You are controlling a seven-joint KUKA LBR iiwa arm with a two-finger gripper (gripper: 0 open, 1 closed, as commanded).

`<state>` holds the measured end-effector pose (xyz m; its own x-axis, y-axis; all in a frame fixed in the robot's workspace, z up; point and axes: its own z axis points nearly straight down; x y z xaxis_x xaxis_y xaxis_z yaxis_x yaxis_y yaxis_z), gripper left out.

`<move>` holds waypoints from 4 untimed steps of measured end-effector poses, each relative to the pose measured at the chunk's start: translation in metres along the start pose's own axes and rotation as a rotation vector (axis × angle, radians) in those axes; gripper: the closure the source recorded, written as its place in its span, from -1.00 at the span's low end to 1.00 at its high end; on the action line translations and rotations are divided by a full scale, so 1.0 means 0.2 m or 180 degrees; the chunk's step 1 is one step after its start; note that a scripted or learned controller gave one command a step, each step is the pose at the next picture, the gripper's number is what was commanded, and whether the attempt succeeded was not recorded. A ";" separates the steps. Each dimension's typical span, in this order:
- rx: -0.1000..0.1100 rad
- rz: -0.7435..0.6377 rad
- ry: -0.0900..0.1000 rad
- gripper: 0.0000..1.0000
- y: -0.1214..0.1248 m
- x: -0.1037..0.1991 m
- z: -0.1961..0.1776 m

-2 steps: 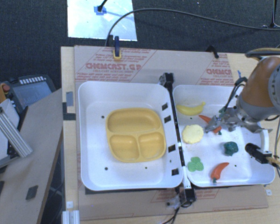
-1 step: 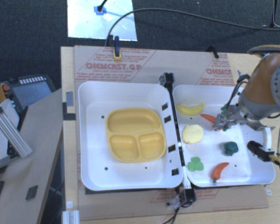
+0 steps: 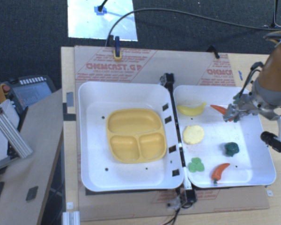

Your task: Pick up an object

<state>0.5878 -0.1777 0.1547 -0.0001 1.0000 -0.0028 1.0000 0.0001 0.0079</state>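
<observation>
In the right bin lie a yellow banana, an orange-red carrot-like piece, a pale yellow round piece, a dark green broccoli, a light green leafy piece and a red-orange chili. My gripper reaches in from the right and sits low at the right end of the orange-red piece, touching or just over it. Its tip covers that end of the piece.
The left bin bears a yellow divided tray. A black divider with clips runs between the bins. The grey arm with its orange band hangs over the right bin's far right corner. A tablet lies left of the bench.
</observation>
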 end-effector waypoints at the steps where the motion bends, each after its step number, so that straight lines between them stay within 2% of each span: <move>1: -0.0003 -0.0015 0.0001 1.00 0.00 0.02 -0.32; 2: 0.0004 -0.0018 0.0003 1.00 0.01 0.02 -0.52; 4: 0.0021 -0.0028 0.0015 1.00 0.02 0.51 -0.49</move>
<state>0.5914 -0.0762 0.2533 -0.0089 1.0000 0.0018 1.0000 0.0089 0.0014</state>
